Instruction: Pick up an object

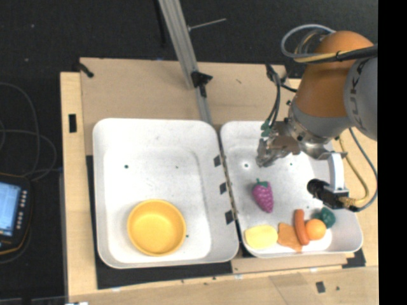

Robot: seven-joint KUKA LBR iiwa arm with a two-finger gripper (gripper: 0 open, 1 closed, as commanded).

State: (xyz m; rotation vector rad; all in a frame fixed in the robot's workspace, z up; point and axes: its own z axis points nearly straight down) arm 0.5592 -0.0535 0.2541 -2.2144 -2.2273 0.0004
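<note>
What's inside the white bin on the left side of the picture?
The left bin holds one yellow bowl near its front edge, with a few small dark specks on the floor. Whatever lies beneath the bowl is covered.

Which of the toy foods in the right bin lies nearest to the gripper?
The purple grape bunch: it lies alone just below the gripper, while the others crowd the bin's lower edge.
</note>
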